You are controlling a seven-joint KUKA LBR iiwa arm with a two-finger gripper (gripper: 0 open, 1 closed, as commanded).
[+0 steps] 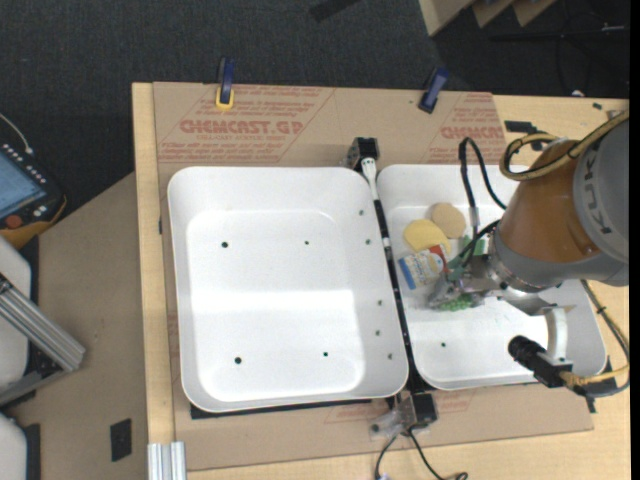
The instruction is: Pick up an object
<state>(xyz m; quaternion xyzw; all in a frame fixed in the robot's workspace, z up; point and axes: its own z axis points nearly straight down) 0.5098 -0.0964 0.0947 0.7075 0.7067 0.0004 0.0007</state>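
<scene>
Dark carpeted floor [200, 18] lay behind the rig; the bench [130, 288] was tan, topped by a brown cardboard sheet [300, 118] printed in red lettering. Two blue clamps [225, 76] sat on the sheet's far edge, one toward the left, one near the middle.

Far left: a grey metal rail [40, 323] ran at an angle off the bench, with a blue-screened device [15, 183] above it.

Left bin [270, 378]: shallow, white, a few small dark dots on its floor. A black strip [385, 258] ran between the two bins, which sat touching side by side.

Right bin [450, 363]: objects were bunched in its far-left part. A yellow piece [422, 234] lay just beside a tan rounded piece [450, 216]. Below those, a blue-and-white packet [412, 268] with some red on it. A small green item [455, 303] lay near the arm's tip.

The arm [550, 218], with its orange band and grey wrist, came in from the right and hung over the right bin, with black cables [470, 168] looping above it. The jaws [458, 283] were down among the clutter, close to the green item and the packet. Cannot tell how far open they were or whether they gripped anything; the wrist body hid them.

A black fitting [535, 360] stuck out near the bin's near-right corner.
</scene>
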